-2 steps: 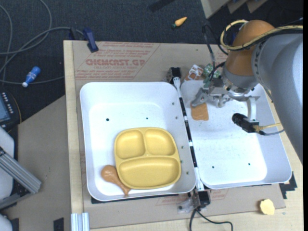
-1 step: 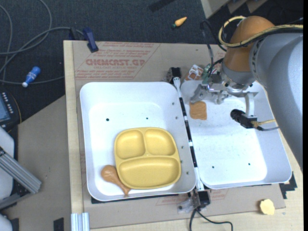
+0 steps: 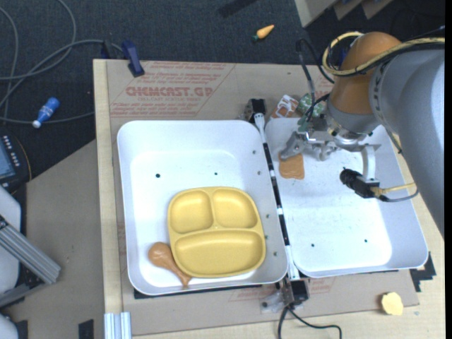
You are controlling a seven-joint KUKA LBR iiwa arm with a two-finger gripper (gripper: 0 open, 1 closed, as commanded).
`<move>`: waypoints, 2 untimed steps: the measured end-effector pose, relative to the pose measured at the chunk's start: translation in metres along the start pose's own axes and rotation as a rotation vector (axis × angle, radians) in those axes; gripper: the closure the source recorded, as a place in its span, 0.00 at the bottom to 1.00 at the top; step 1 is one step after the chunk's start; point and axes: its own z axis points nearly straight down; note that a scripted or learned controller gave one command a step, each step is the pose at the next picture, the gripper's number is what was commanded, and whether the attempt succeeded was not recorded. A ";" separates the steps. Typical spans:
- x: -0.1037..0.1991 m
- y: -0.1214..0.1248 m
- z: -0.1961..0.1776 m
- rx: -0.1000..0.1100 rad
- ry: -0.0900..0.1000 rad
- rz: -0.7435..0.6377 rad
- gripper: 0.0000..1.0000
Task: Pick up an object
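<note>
The robot's hand [image 3: 305,149] hovers low over a tan slice [image 3: 291,167] in the right bin [image 3: 353,253], apparently lining up a grasp. Whether it is clenched or released, I cannot tell.

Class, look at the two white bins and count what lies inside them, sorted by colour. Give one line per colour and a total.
Yellow: 1, the divided plate in the left bin
Orange-brown: 2, the spoon-shaped piece beside the plate, and the flat piece in the right bin
Total: 3

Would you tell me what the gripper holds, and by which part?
Cannot be told: the gripper hangs right over a tan piece in the right bin.
</note>
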 end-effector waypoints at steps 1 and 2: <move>-0.008 0.002 0.000 -0.003 0.000 -0.002 0.00; 0.001 -0.003 0.000 -0.001 0.000 -0.003 0.00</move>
